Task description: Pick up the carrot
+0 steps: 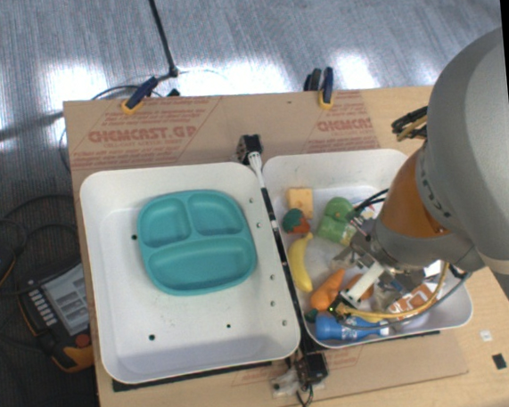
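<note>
The gripper hangs low in the right bin, just beside the carrot, which lies on the bin floor, not yet lifted; whether the jaws stand apart or together cannot be told; the grasp and the lift are judged left to do; a banana, a green cup and a blue toy crowd that bin; the left bin holds a teal divided plate.
</note>
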`<state>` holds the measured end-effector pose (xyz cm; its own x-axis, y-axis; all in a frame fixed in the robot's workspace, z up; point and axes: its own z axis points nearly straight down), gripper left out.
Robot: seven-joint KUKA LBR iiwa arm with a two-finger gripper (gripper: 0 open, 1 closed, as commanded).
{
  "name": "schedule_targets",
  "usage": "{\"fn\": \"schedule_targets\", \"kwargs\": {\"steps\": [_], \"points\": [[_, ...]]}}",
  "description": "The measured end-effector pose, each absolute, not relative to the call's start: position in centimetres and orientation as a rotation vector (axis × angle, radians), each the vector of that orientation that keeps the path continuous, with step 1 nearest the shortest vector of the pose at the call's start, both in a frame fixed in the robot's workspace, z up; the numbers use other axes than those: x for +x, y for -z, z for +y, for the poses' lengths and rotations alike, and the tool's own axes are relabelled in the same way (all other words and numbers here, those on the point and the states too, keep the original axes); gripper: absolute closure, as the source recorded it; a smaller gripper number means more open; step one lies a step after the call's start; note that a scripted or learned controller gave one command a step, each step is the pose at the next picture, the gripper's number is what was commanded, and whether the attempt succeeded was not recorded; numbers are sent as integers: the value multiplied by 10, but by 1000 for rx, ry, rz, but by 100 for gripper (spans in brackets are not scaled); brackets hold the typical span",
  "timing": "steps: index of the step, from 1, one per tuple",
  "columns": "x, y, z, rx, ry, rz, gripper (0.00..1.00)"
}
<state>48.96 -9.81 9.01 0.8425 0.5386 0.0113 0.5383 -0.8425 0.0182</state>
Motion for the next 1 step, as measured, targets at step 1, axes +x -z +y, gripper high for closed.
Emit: {"fn": "schedule_targets", "kwargs": {"steps": [1], "points": [[490, -90, -98, 3002, -25, 877, 0]]}}
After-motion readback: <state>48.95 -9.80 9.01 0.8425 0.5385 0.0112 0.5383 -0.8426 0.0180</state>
